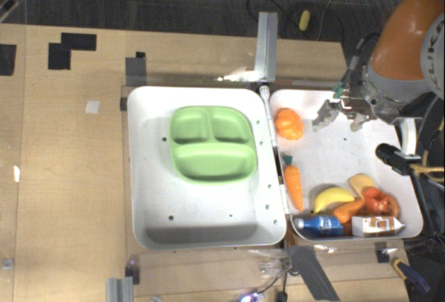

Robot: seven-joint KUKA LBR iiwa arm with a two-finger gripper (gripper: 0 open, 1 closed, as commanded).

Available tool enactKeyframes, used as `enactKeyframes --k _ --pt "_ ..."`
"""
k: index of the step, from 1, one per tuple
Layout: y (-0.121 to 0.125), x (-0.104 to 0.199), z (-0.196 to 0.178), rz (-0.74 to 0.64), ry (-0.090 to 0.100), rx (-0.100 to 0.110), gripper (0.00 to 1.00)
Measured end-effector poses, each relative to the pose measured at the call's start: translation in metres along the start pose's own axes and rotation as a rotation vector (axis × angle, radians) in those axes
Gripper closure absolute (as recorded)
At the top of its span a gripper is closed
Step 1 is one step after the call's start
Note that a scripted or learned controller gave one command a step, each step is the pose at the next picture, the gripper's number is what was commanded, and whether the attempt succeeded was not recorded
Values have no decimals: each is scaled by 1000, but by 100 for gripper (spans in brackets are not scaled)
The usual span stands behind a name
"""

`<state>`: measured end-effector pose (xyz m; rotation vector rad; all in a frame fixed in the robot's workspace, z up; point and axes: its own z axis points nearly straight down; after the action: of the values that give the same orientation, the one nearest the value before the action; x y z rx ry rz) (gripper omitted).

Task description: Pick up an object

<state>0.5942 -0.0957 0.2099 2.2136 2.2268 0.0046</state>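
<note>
Nothing has yet been picked up, as far as can be judged. The grey arm with the orange band (410, 36) is seen reaching in from the right, and its two-finger gripper (338, 115) is held over the far part of the right shallow white bin (327, 168). The fingers are seen spread apart, with nothing between them; only bare bin floor is seen beneath them.

The candidate objects are all left lying in the right bin. A round orange fruit (289, 124) is placed at the bin's far left, near the gripper but apart from it. A long orange carrot (293, 186) is laid along the left wall. At the near edge a cluster is gathered: a yellow banana (332, 197), a blue bottle (320, 225), a small white carton (377, 225) and a red rounded item (379, 202), touching or overlapping one another.

In the left white bin (146, 175) a green divided plastic plate (212, 142) is set, with nothing on it.

The whole grasp is judged to remain: an object must be chosen, the gripper lowered around it, closed, and lifted. The orange fruit is judged the closest candidate.
</note>
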Motion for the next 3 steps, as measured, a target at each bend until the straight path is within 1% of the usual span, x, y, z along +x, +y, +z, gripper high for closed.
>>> enactKeyframes --k 1,2,3 --pt "-7 29 -47 -93 1 -3 0" --pt "8 54 26 264 0 1 0" --pt "6 8 50 86 0 -1 0"
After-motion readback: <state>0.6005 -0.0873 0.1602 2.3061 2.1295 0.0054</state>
